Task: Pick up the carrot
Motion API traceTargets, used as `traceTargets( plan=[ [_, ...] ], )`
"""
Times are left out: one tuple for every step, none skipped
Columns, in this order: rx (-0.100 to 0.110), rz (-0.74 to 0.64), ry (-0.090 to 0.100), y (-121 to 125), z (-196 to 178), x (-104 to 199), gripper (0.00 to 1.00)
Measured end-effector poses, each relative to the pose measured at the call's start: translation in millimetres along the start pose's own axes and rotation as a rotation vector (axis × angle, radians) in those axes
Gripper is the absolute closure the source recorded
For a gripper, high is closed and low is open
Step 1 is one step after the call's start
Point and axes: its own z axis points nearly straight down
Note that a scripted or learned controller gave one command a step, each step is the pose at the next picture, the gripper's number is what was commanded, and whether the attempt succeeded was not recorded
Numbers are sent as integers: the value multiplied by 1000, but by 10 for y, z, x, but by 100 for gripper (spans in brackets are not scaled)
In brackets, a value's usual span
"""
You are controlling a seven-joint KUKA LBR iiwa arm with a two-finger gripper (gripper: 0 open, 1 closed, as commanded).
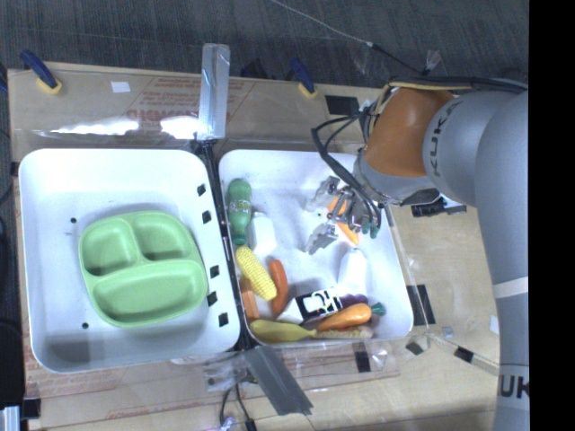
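The gripper (331,215) hangs over the upper middle of the right bin (296,164); its fingers (321,237) stand spread, with an orange piece showing between them near the wrist; whether that piece is gripped cannot be told. The carrot (346,315) lies near the bin's front wall, just beside a black-and-white item (316,303), well apart from the claw. The left bin (36,241) bears a green divided plate (139,266).
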Motion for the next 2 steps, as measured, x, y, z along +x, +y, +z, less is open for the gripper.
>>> traceTargets(
  plan=[
    [0, -10, -8, 24, -139, -26, 100],
    [-1, 203, -4, -140, -510, 225, 100]
  ],
)
